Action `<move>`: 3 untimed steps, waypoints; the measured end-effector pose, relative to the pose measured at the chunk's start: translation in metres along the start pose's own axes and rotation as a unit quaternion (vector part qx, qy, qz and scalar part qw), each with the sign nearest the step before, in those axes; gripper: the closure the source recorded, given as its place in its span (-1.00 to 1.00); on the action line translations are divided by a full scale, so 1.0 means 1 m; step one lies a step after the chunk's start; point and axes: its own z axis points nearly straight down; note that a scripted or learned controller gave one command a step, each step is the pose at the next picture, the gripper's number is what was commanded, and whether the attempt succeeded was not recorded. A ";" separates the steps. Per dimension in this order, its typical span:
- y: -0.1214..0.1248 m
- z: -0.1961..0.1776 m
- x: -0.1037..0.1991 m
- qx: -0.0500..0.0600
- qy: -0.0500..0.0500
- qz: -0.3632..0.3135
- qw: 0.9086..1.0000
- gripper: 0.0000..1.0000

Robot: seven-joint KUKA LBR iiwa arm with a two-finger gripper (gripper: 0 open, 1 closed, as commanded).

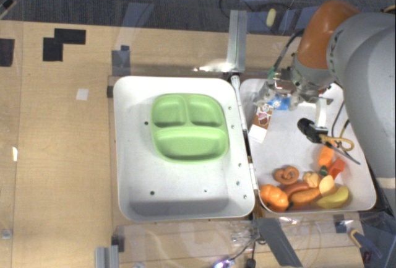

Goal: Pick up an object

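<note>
My gripper (276,95) hangs over the far end of the right bin (366,186), below the grey arm with its orange band. Just under it I see a small blue thing (281,102), too close to the gripper to tell whether it is held. A small brown and white carton (264,114) lies beside it to the front left, with a white tag (257,132) by the bin's left wall. Toy foods crowd the bin's near end: an orange fruit (274,197), a brown pretzel (286,174), a sausage (303,196), a yellow banana (335,198) and a carrot (326,156).
The left bin (133,137) holds a green divided plate (188,125) in its middle. A metal post (237,38) stands behind the gap between the bins. The bare middle of the right bin lies between the gripper and the toy foods.
</note>
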 end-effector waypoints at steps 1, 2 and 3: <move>-0.019 -0.001 0.001 -0.019 -0.001 0.011 1.000 -1.00; -0.014 -0.001 0.000 -0.015 -0.002 -0.018 1.000 -1.00; -0.018 -0.002 -0.001 -0.020 -0.003 -0.070 0.997 -1.00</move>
